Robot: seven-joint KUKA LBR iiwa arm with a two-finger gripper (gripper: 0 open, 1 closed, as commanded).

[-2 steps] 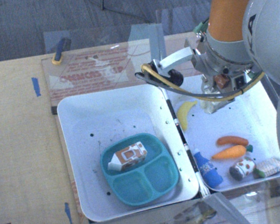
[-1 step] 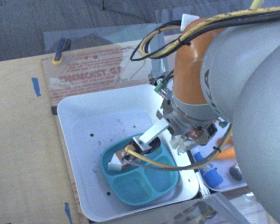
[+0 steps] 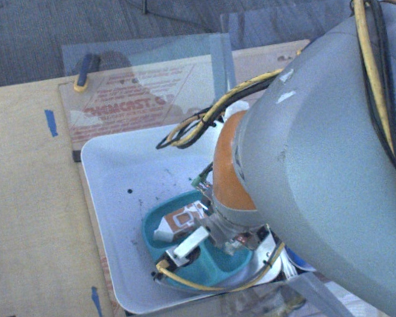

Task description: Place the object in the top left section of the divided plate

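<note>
One teal divided plate [image 3: 211, 267] in one white bin [image 3: 111, 181] carries one pale object [image 3: 181, 221]; whether the gripper [image 3: 216, 226] is open, I cannot tell.

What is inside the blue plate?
A small white and brown object lies in the upper left section of the plate. The arm covers its right side, hiding anything there.
</note>
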